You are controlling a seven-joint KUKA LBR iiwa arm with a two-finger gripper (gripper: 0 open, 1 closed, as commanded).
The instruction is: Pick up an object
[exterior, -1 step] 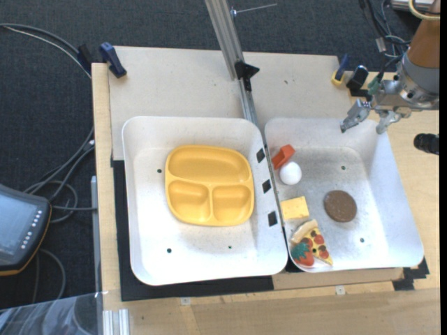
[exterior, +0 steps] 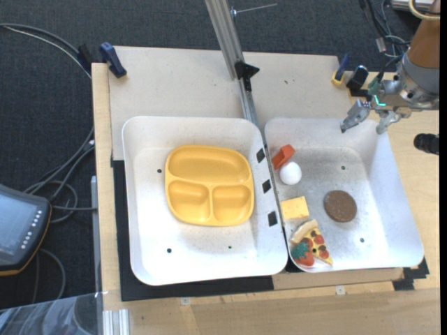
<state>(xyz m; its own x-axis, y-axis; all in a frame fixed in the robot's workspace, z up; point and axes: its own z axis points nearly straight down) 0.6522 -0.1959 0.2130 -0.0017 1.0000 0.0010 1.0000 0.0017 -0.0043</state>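
camera view, entry for one moment, bench with two white bins.

progress: nothing was seen to have been picked up. no object was held between the fingers, and every candidate lay on a bin floor. the whole task was judged to be left: approach, descent, closing, lift.

left bin [exterior: 140, 187]: one yellow divided tray [exterior: 209, 185] was recorded, lying flat near the middle, three compartments, nothing in them.

right bin [exterior: 391, 208]: five small items were recorded, gathered toward the left side and the near end.
- red piece [exterior: 282, 156], against the divider wall, tilted.
- white egg [exterior: 290, 174], just beside and touching the red piece.
- yellow block [exterior: 294, 207], near the divider, below the egg.
- brown round disc [exterior: 340, 206], flat, apart from the block, toward the bin's middle.
- pizza slice toy [exterior: 311, 245], at the near left corner, partly up on the rim.

arm: the grey arm with its orange band was seen entering from the right, wrist held over the far right corner of the right bin. the gripper [exterior: 367, 116] was pointed down and leftward, its two fingers spread apart with clear space between them, gripping nothing. it was held above the far rim, well apart from all five items; the disc and the egg were judged to be the nearest targets.
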